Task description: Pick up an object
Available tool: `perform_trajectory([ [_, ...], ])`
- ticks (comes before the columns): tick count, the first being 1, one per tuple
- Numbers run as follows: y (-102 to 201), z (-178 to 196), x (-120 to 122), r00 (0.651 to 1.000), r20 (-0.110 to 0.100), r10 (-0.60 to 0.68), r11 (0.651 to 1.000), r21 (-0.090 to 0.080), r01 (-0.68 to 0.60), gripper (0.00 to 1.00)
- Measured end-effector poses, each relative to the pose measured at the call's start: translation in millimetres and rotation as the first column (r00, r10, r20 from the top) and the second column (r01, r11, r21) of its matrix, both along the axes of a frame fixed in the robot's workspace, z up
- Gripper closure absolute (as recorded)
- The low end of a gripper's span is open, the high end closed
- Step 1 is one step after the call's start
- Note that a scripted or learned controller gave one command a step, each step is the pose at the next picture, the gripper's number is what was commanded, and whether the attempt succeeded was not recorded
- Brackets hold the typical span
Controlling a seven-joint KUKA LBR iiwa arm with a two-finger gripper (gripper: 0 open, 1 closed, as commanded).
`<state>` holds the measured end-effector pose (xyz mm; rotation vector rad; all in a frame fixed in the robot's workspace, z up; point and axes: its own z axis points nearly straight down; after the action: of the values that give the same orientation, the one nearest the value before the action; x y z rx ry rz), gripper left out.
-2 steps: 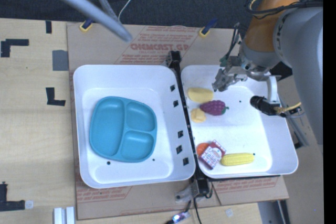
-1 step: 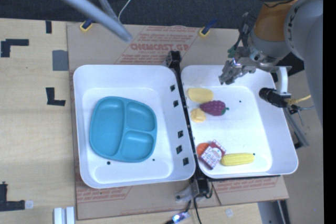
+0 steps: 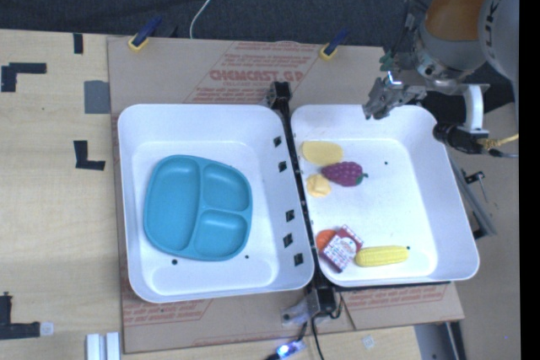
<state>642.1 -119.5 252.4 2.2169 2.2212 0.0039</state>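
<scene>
- Two white bins side by side on the tabletop: left bin, right bin.
- One blue divided plate in the left bin.
- One pincer hovering at one o'clock of the right bin; open or closed cannot be told; nothing seen between.
- Approach step, by judgement; next, travel toward seven o'clock and descend.
- Five small items in the right bin: corn cob, grapes, lemon, red packet, yellow lump.
</scene>
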Motion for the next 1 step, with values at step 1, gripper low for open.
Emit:
perform_trajectory([
  [1,0.4,43.0,0.6,1.000,-0.001,-0.001,1.000,0.000,0.001,1.00],
])
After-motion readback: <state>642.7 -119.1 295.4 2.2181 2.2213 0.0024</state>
